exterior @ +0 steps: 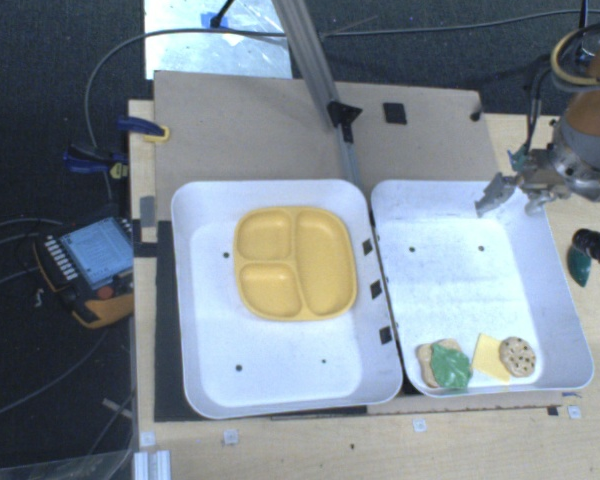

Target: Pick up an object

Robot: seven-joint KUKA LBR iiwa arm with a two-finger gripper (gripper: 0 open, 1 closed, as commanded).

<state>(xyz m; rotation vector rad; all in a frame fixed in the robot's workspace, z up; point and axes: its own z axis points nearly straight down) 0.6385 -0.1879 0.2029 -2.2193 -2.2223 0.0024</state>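
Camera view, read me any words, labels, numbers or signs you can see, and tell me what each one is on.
No text can be read.
Handheld controller left of the bins: its blue screen is too blurred to read.
Yellow divided plate: no markings seen.
Toy food in the right bin, the cookie, cheese wedge and green piece: no lettering.
Gripper: no label legible.

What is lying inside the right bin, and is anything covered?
The right bin holds a green piece overlapping a tan one, a yellow wedge and a cookie. What's beneath the green piece is hidden.
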